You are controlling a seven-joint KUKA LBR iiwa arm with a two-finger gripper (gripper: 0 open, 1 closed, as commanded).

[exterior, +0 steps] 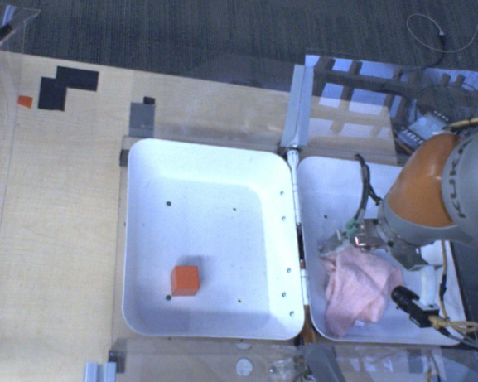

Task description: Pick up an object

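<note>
- While the arm point(447, 192) leans over the right bin point(326, 189), its wrist sits low above the pink cloth point(355, 288); step in hand reads as the descent or the grasp itself.
- Gripper point(366, 239) is at the cloth's upper edge, apparently touching or just above it. Whether it has released, clenched or caught anything: cannot tell, the wrist hides it.
- Cloth lies crumpled in the right bin's lower half, its lower end close to the near wall.
- Orange cube point(185, 280) sits alone in the left bin point(216, 163), lower left part, well apart from the gripper.
- Likeliest target: the cloth, being right under the tool.
- Next move, as I judge: close on a fold, then lift straight up and check that fabric comes along.
- Risk: soft cloth may slip free, or only a thin edge gets pinched.
</note>
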